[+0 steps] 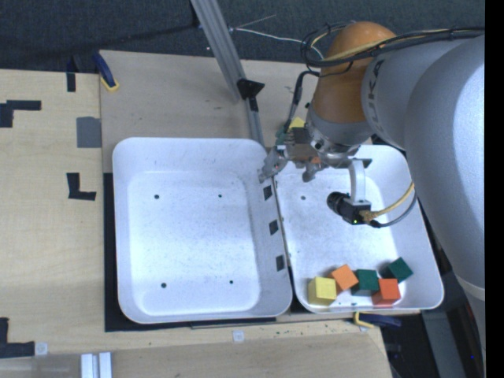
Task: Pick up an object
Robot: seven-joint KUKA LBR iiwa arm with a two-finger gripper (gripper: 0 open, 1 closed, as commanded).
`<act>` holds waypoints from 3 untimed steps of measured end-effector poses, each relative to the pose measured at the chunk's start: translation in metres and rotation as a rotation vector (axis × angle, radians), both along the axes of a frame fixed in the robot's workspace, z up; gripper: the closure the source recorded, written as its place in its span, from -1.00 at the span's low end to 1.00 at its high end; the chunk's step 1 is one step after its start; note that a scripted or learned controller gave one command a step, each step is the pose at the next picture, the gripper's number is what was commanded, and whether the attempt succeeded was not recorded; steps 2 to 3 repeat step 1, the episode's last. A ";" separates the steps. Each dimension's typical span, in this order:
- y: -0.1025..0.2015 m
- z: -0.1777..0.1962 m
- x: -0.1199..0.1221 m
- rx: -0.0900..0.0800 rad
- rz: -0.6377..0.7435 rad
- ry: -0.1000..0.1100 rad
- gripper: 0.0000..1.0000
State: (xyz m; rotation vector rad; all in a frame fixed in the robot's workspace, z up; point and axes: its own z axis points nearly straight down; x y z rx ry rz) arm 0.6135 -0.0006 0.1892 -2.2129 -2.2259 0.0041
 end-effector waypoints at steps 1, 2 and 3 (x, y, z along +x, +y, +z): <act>0.091 0.002 -0.027 0.003 0.004 0.000 -1.00; 0.091 0.002 -0.027 0.003 0.004 0.000 -1.00; 0.091 0.002 -0.027 0.003 0.004 0.000 -1.00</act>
